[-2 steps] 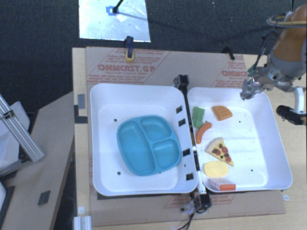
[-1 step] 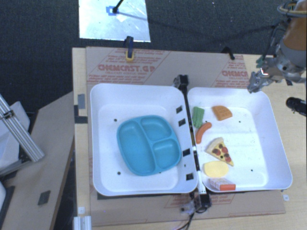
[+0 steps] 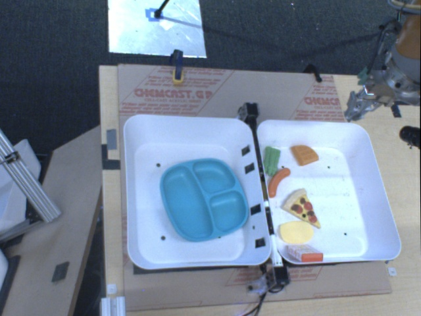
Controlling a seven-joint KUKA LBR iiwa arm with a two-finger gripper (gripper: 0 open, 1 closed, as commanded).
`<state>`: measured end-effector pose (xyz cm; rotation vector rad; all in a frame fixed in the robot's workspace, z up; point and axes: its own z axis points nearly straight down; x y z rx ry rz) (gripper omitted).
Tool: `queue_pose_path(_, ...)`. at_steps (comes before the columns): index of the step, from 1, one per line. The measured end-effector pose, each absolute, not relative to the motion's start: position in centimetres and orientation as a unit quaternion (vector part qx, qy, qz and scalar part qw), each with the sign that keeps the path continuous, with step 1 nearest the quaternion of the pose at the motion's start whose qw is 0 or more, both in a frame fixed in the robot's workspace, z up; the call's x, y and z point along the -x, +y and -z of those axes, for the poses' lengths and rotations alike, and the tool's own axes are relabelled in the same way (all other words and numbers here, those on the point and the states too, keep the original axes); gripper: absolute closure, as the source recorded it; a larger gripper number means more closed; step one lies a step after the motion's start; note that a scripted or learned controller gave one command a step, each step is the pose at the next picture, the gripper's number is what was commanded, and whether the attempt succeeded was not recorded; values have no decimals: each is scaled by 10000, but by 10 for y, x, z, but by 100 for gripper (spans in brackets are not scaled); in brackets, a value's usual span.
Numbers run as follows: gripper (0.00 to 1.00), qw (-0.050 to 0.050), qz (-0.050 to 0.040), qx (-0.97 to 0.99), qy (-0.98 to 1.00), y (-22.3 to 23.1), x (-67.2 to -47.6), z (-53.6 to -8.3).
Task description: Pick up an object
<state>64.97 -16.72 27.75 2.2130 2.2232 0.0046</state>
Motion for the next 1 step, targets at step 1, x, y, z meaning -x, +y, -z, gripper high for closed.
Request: queue_pose_path(1, 100, -8, -1, -7043, 7099, -118, -623, -260)
